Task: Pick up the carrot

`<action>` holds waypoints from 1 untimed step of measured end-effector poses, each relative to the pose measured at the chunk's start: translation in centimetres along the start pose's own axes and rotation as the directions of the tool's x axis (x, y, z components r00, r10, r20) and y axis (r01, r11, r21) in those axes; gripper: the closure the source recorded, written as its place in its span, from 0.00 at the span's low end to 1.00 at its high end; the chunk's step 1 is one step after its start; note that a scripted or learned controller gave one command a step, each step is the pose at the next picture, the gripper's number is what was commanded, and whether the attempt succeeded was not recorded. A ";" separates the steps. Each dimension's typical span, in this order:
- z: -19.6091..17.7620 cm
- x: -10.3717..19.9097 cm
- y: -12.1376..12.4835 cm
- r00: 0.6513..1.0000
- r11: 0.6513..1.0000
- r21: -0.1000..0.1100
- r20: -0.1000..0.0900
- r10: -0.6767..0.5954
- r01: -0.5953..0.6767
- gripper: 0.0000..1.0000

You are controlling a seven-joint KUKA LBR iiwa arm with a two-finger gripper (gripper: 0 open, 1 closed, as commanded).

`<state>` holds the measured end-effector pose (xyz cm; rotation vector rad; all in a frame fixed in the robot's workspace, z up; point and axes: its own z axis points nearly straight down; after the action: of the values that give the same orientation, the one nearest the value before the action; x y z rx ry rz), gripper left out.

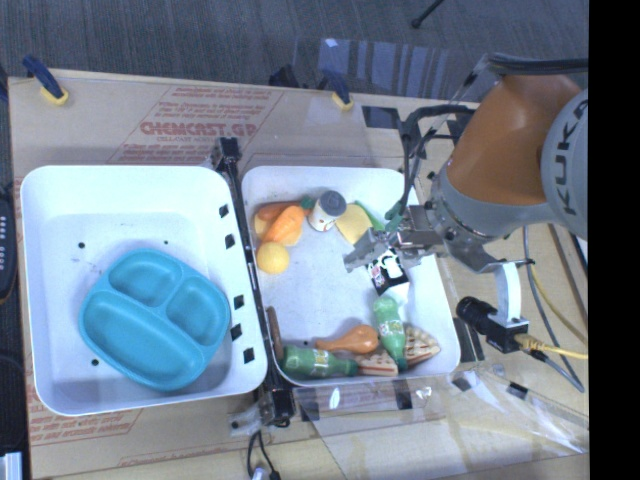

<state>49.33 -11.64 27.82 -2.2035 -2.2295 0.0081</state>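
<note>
The carrot (283, 224) lies in the right bin's (330, 298) far-left corner, just beside a lemon (272, 258) (and a small can (324, 211)), so the gripper (372, 251), hovering apart with fingers seemingly open and empty, could pinch a neighbour instead

Grey arm (500, 213) with orange band (510, 143), black lettering, black cables

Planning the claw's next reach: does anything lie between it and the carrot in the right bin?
Yes. The claw hovers at the right bin's right side; the carrot lies upper left. A small grey-capped container and a yellow cheese wedge lie between them. A lemon sits just below the carrot.
</note>
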 end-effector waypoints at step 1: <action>14.7 -0.1 -2.0 0.998 0.998 0.013 -0.004 -0.062 0.062 0.00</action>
<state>47.23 -11.80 13.14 -2.1248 -2.2882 0.0193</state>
